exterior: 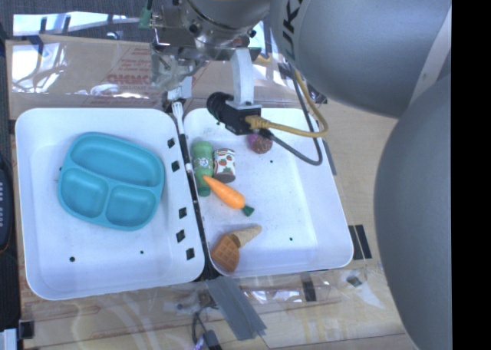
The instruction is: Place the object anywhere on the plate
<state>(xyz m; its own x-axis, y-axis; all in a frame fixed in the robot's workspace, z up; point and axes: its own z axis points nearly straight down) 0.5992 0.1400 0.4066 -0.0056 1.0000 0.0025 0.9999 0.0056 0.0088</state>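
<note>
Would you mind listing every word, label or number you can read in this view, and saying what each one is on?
"KUKA", only partly visible, in dark letters on the grey arm housing.
Reddish print on the clear plastic sheet behind the bins: too blurred to read.
Label on the small can in the right bin: too small to read.
Label on the green bottle beside the can: too small to read.

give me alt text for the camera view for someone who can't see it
A blue divided plate sits in the left white bin; the right bin holds a toy carrot, ice cream cone, small can and green bottle. The grey arm's gripper hovers above.
</note>
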